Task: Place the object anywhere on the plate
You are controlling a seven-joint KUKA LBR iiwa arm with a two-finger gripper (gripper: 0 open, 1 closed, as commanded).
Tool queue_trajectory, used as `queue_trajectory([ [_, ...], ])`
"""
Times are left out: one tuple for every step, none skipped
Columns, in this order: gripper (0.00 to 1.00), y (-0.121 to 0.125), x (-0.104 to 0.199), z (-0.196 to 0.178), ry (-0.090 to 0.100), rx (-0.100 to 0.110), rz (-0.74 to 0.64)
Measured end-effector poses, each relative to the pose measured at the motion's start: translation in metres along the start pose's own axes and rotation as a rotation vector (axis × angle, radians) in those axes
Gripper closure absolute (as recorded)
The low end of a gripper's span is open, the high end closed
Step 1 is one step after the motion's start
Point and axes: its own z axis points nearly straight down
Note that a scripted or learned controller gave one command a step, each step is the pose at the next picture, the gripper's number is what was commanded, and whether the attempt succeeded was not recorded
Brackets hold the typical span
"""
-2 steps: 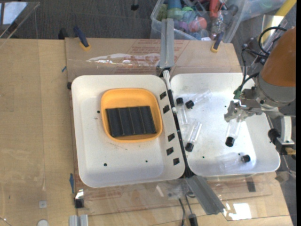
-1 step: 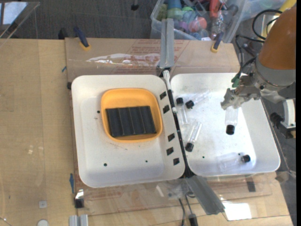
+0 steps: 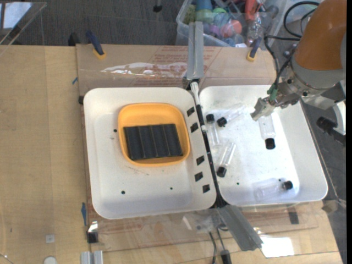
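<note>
An orange plate (image 3: 154, 110) sits in the left bin (image 3: 104, 191), and a black ribbed block (image 3: 153, 141) lies flat on it. Several clear vials with black caps are scattered in the right bin (image 3: 308, 164). One vial (image 3: 268, 131) lies just below and right of my gripper (image 3: 259, 110), with its cap toward the front. The gripper hangs low over the bin's back part, beside that vial's upper end. I see nothing held in it.
Other vials lie near the divider (image 3: 213, 133), mid-bin (image 3: 226, 155), at the back (image 3: 231, 114) and at the front right (image 3: 269, 189). A metal bar with black clips (image 3: 199, 159) separates the bins. A crate of coloured toys (image 3: 231, 10) stands behind.
</note>
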Motion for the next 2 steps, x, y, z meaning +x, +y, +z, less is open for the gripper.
queue_trajectory([
  [1.0,0.041,-0.031,0.012,-0.001,0.0,-0.091],
  [1.0,0.057,-0.026,-0.028,-0.002,-0.002,-0.288],
])
